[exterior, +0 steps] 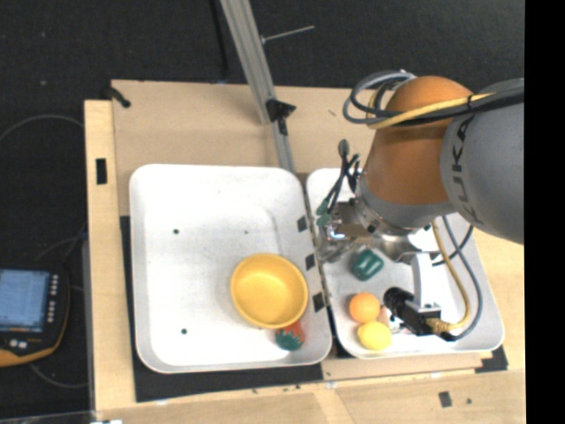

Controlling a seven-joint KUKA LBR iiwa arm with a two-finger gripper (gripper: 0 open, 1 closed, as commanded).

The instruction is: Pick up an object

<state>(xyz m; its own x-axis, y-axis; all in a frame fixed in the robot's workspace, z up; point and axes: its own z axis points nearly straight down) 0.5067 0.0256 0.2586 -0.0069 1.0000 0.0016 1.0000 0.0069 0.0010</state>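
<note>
Your grey-and-orange arm hangs low over the right white bin (481, 321), with the gripper (337, 233) by the wall shared with the left bin (203, 228) and just beside a small, chunky teal piece (365, 262); you cannot tell whether the jaws are open or closed. Toward that bin's front lie a smooth orange ball (363, 307) and a yellow lemon-like one (374, 335), close together and likely to roll out of a pinch, and this near the hard wall the gripper could catch on it. The left bin holds a glossy yellow bowl (267, 290) with a small red-and-green thing (291, 335) against its rim.
</note>
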